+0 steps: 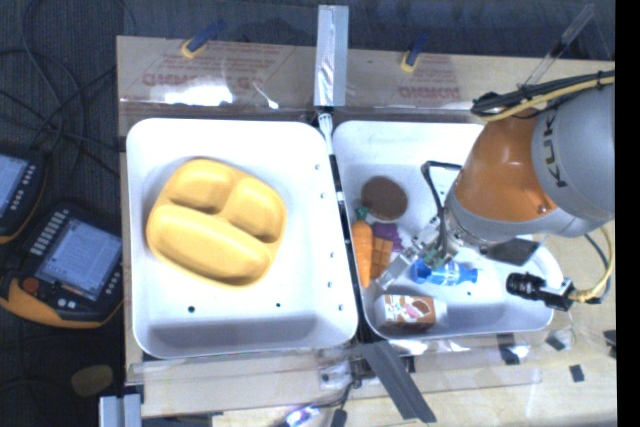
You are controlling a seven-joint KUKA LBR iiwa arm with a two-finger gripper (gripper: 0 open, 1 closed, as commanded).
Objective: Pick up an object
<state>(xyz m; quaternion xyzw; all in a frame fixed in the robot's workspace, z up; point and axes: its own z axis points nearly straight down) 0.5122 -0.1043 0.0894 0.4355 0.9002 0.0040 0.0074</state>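
My gripper (pixel 425 260) hangs low in the right bin (pixel 400 143), under the orange-banded arm that comes in from the right. A blue and clear bottle (pixel 447 272) lies right at its tip. To the left of it lie an orange carrot (pixel 361 250), a purple item (pixel 385 239) and a brown round disc (pixel 384 197). A brown and white packet (pixel 408 311) rests near the bin's front wall. The arm hides the fingertips.
The left bin (pixel 160 140) holds a large yellow loaf-shaped object (pixel 215 219). A metal divider post (pixel 332 55) stands behind the seam between the bins. Handheld controllers (pixel 62 260) and cables lie off the bench to the left.
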